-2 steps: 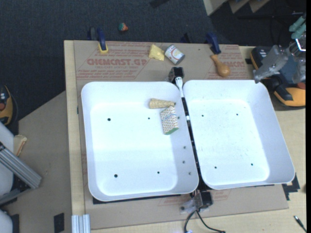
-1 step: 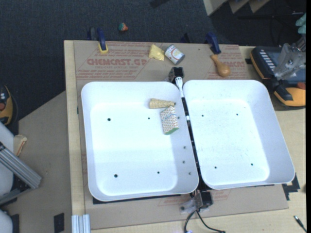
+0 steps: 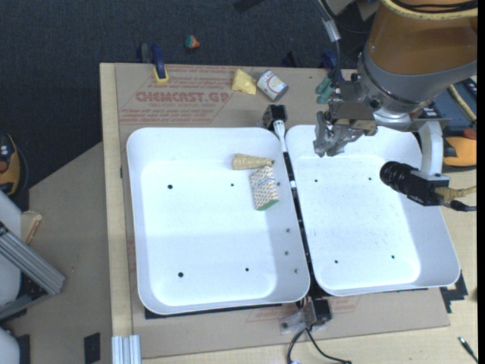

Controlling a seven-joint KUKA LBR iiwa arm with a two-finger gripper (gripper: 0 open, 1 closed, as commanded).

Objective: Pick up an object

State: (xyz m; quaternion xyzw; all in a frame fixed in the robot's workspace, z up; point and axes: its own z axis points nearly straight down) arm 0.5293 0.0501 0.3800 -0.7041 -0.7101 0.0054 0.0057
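Light is bright and even, from overhead. The two white bins (image 3: 212,271) glare almost to blankness, with only a soft grey shade along the left bin's far wall and upper floor. The arm (image 3: 424,29) at the far right corner is large, close and slightly soft. The dark floor beyond the bench (image 3: 121,127) is dim and grainy. Small items look coarse, with little detail.

The arm (image 3: 424,29) is reaching in from the right, its gripper (image 3: 332,144) hanging over the far-left corner of the right bin (image 3: 379,271). Nothing is sitting between the fingers. In the left bin (image 3: 189,279), a tan cone (image 3: 251,161) and a patterned packet (image 3: 264,187) are lying close together near the far right side. A black cylinder (image 3: 409,181) is jutting over the right bin.
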